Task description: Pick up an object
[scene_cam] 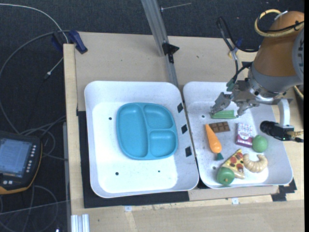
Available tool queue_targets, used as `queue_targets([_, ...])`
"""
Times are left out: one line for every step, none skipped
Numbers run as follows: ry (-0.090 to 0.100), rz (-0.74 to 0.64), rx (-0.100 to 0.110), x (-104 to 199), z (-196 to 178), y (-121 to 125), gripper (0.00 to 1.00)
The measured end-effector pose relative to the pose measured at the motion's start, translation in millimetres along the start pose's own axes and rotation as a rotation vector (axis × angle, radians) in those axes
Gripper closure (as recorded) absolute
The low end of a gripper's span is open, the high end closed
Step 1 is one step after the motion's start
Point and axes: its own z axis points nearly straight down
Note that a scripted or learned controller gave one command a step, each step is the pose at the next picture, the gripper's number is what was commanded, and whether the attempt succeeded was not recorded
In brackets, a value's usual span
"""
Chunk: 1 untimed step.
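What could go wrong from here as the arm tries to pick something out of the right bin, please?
The gripper hangs right at a flat green piece, which may be too thin to catch and could slide toward the bin wall. The chocolate bar and carrot lie close by, so a descent could knock them.

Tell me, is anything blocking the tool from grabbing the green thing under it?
Nothing visible does. The tool sits right above the flat green piece at the far end of the right bin. The chocolate bar and carrot lie nearer the camera, off to the side.
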Motion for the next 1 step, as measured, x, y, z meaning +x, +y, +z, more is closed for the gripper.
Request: queue_targets([0.0,0.0,-0.001,-0.1,0.0,0.1,0.0])
